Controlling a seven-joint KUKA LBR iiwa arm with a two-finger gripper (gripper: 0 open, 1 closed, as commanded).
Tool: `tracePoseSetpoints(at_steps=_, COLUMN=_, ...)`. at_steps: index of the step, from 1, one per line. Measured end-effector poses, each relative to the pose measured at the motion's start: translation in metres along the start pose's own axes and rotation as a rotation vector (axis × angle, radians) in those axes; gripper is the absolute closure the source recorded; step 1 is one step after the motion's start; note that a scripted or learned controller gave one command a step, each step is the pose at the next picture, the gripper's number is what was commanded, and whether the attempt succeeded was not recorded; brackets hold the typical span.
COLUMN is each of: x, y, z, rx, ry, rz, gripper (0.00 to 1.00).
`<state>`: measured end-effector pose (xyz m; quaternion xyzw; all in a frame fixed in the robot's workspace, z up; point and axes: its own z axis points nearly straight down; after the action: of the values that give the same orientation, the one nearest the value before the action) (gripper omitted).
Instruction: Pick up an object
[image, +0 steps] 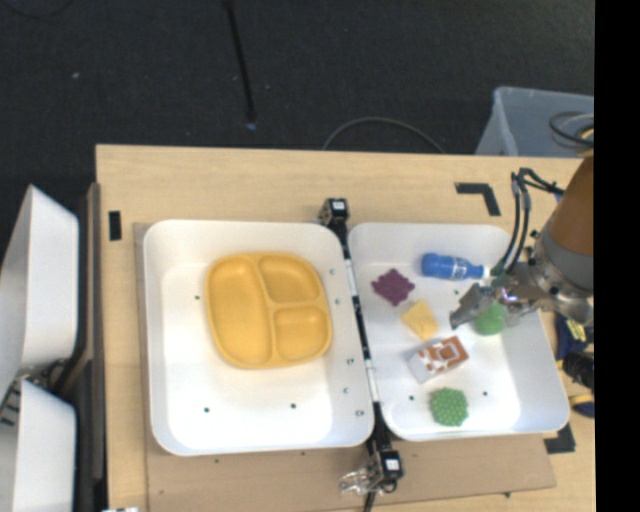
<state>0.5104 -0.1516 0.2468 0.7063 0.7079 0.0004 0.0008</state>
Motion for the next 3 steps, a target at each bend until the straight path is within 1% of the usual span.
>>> tracePoseSetpoints(at_steps=2, x=0.002, y=-0.009, z=0.086, rx=0.004, ry=0.000, rz=0.004, gripper=0.00)
tracePoseSetpoints(at_steps=3, x=0.002, y=0.004, z=0.120, rx=-0.013, ry=-0.004, rz=0.007, gripper=0.00)
